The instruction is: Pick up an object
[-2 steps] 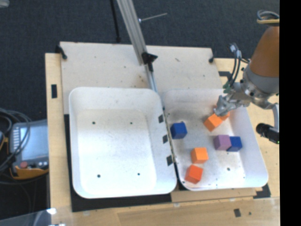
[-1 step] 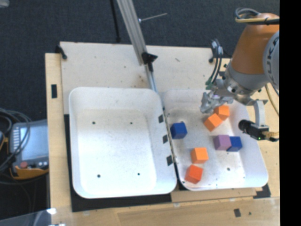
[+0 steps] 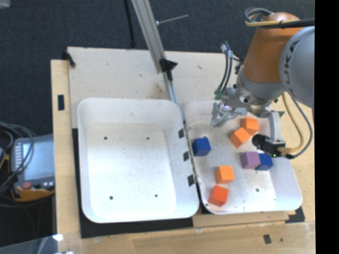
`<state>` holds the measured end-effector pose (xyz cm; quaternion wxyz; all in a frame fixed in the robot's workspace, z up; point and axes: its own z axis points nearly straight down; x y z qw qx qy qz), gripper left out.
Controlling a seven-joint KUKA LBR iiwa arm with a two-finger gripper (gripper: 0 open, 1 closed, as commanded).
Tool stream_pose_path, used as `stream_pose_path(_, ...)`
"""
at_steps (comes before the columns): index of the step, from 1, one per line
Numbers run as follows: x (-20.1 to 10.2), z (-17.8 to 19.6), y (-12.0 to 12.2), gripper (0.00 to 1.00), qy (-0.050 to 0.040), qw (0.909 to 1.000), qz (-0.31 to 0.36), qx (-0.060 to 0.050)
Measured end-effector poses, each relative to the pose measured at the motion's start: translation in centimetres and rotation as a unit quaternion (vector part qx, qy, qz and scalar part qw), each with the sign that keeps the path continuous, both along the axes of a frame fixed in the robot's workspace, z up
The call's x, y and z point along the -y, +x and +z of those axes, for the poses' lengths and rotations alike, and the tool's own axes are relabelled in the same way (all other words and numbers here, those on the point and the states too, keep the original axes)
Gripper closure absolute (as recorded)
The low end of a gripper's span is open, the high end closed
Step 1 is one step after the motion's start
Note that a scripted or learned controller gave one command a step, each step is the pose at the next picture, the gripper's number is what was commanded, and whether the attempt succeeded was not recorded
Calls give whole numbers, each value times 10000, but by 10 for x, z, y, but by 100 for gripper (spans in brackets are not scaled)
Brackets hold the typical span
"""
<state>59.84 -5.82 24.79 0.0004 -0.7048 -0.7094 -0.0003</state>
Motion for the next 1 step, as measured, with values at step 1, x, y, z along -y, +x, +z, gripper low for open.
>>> stream_pose_path(1,-46,-8,1,100,0,10000,0,-6)
